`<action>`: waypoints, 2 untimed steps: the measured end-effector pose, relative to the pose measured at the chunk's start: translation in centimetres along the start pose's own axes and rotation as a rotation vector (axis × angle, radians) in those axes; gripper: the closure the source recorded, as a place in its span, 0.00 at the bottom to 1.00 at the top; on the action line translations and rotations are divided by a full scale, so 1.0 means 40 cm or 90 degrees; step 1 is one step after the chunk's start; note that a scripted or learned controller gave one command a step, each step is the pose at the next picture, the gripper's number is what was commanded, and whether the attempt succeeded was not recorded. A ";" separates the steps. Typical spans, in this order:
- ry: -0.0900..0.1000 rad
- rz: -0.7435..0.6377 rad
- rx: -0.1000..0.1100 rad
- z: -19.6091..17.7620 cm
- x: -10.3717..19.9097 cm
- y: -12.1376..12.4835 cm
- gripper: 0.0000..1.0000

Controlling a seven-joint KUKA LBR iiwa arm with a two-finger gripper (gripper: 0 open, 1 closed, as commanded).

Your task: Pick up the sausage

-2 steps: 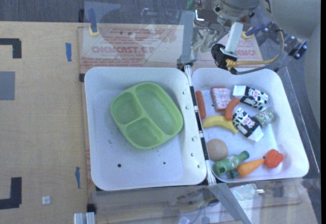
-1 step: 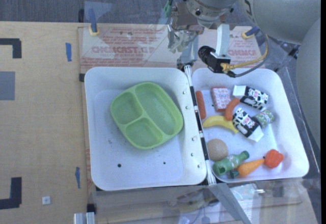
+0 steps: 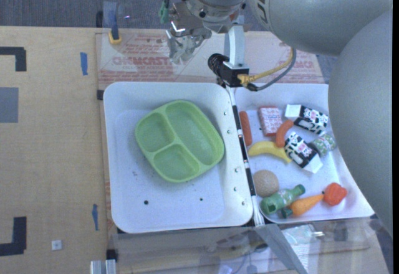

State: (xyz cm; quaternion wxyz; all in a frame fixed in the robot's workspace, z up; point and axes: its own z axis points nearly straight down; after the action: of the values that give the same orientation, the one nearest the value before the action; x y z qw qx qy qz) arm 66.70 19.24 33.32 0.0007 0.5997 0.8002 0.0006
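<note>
The sausage (image 3: 245, 127), a short red-orange link, lies lengthwise against the left wall of the right bin (image 3: 349, 201), just above a banana (image 3: 269, 149). My gripper (image 3: 183, 48) hangs from the orange-banded wrist well beyond the bins' far edge, over the printed cardboard, up and to the left of the sausage. Nothing shows in it.
The left bin (image 3: 124, 204) holds a green divided plate (image 3: 179, 140). Around the sausage in the right bin lie a pink packet (image 3: 270, 118), two black-and-white cartons (image 3: 307, 118), a brown ball (image 3: 266, 182), a green bottle (image 3: 282, 200), a carrot (image 3: 305, 204) and a red fruit (image 3: 335, 193).
</note>
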 end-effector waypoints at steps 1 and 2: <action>0.000 -0.216 0.002 0.024 0.053 0.014 1.00; 0.001 -0.393 0.002 0.036 0.057 0.016 1.00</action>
State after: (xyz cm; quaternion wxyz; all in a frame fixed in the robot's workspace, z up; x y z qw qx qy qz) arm 66.69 21.62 31.88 -0.0006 0.3281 0.9446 -0.0004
